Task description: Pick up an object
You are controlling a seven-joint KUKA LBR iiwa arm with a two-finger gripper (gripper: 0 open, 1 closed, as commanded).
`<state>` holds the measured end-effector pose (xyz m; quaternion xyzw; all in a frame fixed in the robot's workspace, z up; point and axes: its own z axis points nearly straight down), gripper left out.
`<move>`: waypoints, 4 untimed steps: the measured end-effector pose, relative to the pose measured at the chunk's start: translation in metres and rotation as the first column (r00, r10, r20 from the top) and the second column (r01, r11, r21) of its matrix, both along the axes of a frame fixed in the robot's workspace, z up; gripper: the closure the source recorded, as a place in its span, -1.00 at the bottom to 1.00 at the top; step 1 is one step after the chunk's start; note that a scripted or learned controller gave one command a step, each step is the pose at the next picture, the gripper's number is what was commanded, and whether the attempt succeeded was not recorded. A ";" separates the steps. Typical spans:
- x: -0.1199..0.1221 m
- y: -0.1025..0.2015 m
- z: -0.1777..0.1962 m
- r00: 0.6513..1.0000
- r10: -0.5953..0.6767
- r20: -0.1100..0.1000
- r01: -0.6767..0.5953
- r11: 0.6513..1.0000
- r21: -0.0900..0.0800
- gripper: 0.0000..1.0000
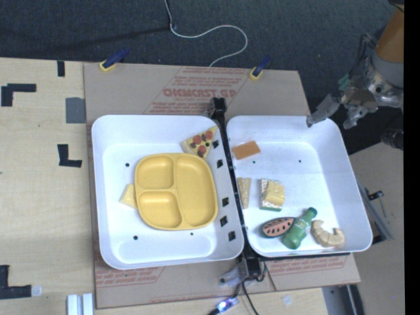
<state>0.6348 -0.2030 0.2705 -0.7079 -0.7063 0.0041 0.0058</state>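
A: Where do we see the claw (336,113)?

B: At the upper right, just past the far right corner of the right bin (328,159), above the counter (39,143). We cannot tell how it stands, and we see nothing in it.

A: And the things we could pick up?

B: In the right bin we see an orange slab (246,150) near the divider, two pale crackers (243,191) and (272,194) mid-bin, and along the near edge a watermelon slice (277,227), a green bottle (299,228) lying tilted and a tan pastry (327,234).

A: And the left bin (111,176)?

B: A yellow divided plate (176,190) lies in its middle, a pizza slice (200,142) just beyond it, and a yellow wedge (128,195) peeks from under its left edge.
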 end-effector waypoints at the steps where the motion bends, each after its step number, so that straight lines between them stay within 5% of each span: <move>1: 0.002 0.001 0.009 1.000 0.003 0.013 -0.003 1.000 -0.003 -1.00; 4: -0.007 -0.002 -0.182 1.000 0.005 0.007 -0.005 1.000 -0.002 -1.00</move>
